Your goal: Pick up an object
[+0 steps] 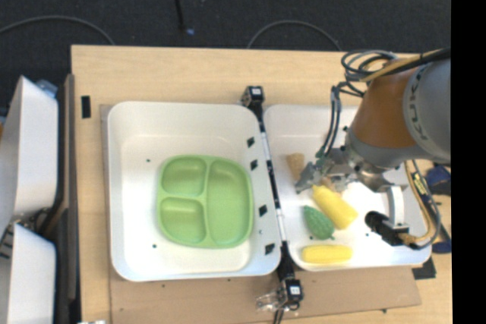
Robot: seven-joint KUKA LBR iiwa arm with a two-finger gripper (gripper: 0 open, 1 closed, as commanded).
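Green plastic catches the eye first: a divided tray [205, 200] lying flat in the left bin [121, 163]. Over in the right bin [292, 125], the gripper [319, 173] hangs low just above a yellow block [335, 206], touching or nearly so. From this angle I cannot tell how the tool's tips stand. A green pinecone-like toy [319, 223] and a yellow corn cob [327, 254] lie nearby, plus a small tan piece [295, 162].

A light wooden bench [167, 72] carries two shallow white bins side by side, the left bin [121, 186] and the right bin [292, 125], touching along a clipped middle seam.
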